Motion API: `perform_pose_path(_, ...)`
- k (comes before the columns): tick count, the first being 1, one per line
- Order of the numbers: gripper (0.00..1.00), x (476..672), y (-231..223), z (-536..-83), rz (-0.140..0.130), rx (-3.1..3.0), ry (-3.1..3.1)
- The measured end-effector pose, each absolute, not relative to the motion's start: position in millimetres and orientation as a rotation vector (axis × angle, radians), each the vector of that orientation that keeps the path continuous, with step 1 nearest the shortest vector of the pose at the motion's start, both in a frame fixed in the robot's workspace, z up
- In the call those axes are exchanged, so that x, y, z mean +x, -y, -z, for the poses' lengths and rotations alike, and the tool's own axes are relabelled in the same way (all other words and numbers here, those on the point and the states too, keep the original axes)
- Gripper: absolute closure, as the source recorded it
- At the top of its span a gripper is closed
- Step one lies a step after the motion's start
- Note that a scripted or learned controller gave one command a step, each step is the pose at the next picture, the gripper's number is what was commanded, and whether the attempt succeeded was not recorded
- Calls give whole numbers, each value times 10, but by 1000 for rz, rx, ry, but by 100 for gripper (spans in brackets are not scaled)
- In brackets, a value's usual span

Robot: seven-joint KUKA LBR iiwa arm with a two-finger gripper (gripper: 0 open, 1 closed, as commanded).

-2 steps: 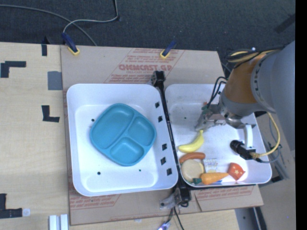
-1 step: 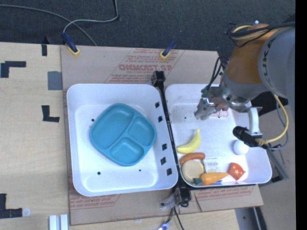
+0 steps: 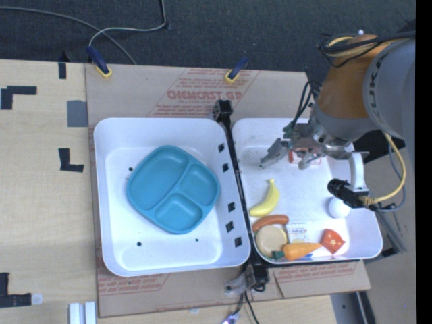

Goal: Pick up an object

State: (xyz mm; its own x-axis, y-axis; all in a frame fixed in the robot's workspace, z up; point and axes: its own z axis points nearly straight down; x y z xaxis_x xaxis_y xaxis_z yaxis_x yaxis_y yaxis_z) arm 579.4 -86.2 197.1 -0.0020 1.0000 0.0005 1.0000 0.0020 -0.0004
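My table [image 3: 40,181] is pale wood with a few dark tape marks [image 3: 67,159] on its left part. A cardboard sheet [image 3: 196,93] lies flat on it, held at the far edge by two yellow clamps [image 3: 100,65]. On the cardboard sit two white bins, left bin [image 3: 111,201] and right bin [image 3: 368,245], touching side by side.

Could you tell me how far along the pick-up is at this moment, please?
Nothing looks picked yet. The banana, sausage, carrot and white ball all lie in the right bin, and the blue plate sits in the left bin. In hand: the end effector hovers above the right bin's upper part with nothing between its fingers. Left: descend, grasp one object and lift it.
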Motion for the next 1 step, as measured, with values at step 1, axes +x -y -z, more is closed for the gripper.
perform_pose_path(1, 0, 5929, 1016, -1083, -5, -2218, 2219)
